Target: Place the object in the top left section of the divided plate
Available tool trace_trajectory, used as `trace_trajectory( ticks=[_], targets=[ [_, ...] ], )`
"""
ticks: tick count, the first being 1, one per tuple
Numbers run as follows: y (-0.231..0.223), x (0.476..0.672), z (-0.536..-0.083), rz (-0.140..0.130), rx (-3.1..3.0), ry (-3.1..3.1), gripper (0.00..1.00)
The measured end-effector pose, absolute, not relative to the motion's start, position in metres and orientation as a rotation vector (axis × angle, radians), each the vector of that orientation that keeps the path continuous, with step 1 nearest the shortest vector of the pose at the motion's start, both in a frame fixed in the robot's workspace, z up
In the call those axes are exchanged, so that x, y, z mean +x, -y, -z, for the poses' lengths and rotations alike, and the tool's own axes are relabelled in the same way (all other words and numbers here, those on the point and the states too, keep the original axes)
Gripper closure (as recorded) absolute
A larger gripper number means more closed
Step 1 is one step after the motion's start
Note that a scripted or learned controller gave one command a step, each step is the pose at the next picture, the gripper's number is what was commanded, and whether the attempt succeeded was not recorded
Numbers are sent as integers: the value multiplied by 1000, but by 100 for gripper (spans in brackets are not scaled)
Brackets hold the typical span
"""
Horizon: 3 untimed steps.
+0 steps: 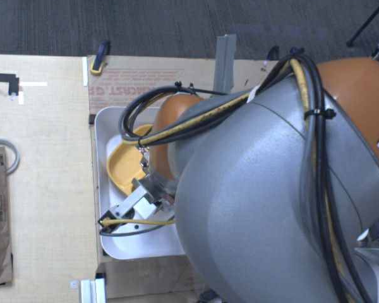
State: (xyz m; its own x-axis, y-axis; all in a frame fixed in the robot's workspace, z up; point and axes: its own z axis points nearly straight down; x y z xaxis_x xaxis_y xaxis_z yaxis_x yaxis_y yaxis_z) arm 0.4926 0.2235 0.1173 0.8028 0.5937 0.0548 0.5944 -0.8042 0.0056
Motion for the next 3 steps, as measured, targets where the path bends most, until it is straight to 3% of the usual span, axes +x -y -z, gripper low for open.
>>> trace_trajectory(
  ticks=[1,2,3],
  targets=[
    [-199,499,-115,82,-3092,336,100],
    [-223,497,-111,78,-3036,843,100],
    [-200,491,-112,77,-3078,461,100]
  ],
)
